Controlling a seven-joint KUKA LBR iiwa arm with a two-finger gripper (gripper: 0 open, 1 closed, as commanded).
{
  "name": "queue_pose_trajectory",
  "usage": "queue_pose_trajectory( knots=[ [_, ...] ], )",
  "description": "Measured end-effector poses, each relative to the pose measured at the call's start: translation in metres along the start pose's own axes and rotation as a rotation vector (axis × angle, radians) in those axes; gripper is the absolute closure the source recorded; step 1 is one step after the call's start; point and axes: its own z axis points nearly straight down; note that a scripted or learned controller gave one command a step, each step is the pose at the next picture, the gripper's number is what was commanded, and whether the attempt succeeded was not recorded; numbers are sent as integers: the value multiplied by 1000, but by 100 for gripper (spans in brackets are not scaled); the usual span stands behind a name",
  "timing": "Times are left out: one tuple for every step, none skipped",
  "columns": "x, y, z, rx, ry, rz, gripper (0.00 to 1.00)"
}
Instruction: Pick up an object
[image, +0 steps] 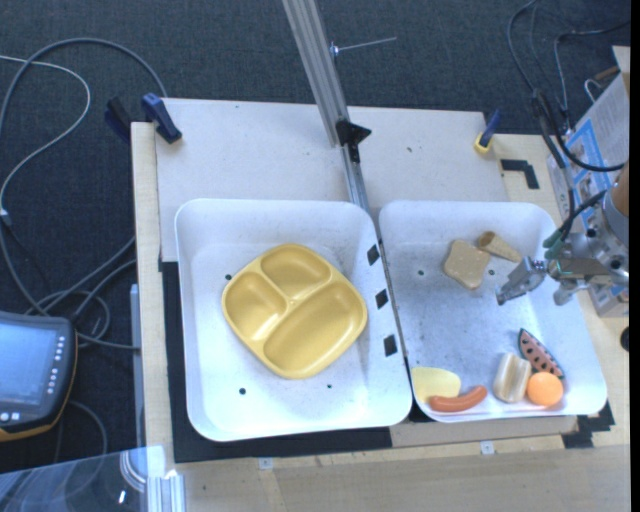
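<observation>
Two fingers (520, 281) spread apart, nothing between.

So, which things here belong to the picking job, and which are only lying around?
For the job: gripper; right bin with bread pieces, orange ball, sausage, yellow slice, bun.
Lying about: yellow plate in left bin, blue clamp, cables.

A pale wooden bench (270, 150) stands on dark carpet (60, 200). Grey cables (70, 60) loop over the floor at ten o'clock, and a handheld screen (30, 375) lies at eight o'clock. A metal rail (318, 60) runs in from twelve o'clock. Blue clamps (160, 117) grip the bench's far edge. The light is even and soft.
</observation>
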Motion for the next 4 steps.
queue_pose_trajectory(
  knots=[
    [0,0,0,0,0,0,0],
    [-4,1,43,5,1,2,0],
    [-3,4,106,7,2,1,0],
    [8,2,156,7,2,0,0]
  ],
)
